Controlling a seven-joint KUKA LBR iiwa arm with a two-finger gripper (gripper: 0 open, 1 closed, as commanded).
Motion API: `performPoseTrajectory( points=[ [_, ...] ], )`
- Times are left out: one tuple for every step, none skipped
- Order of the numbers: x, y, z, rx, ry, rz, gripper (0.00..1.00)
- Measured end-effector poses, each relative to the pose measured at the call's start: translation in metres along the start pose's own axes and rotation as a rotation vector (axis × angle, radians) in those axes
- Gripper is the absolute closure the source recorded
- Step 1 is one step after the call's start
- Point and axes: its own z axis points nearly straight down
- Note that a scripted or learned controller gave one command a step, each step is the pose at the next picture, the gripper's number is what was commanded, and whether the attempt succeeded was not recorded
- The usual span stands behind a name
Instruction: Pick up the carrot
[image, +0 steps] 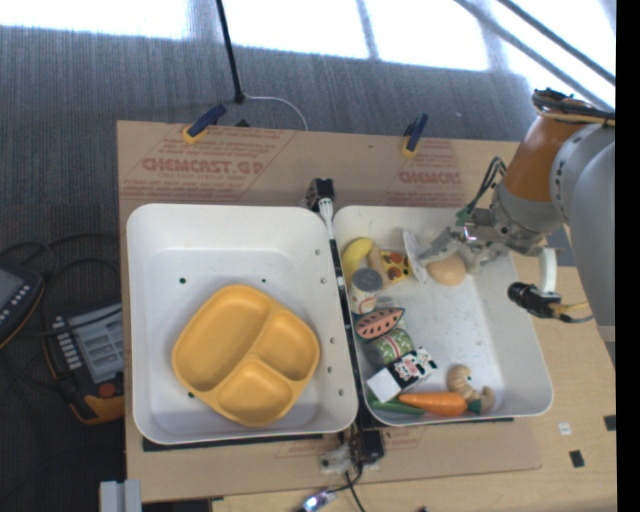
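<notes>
Camera view: arm bends over right bin (530, 345), pincer (452, 252) spread above beige lump (448, 270).

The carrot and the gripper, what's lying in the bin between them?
In the camera view, mostly bare white floor of the right bin separates the gripper from the carrot. A tan egg-like piece lies just under the gripper, and a small beige toy beside the carrot.

The brown board (200, 165) under the bins bore red print reading "CHEMCAST GP" at eleven o'clock; similar print at one o'clock was too blurred to read.
</notes>
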Motion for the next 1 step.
performPoseTrajectory(
  points=[
    [0.0522,0.0137,-0.1269,-0.002,-0.021,-0.167,0.00]
  ],
)
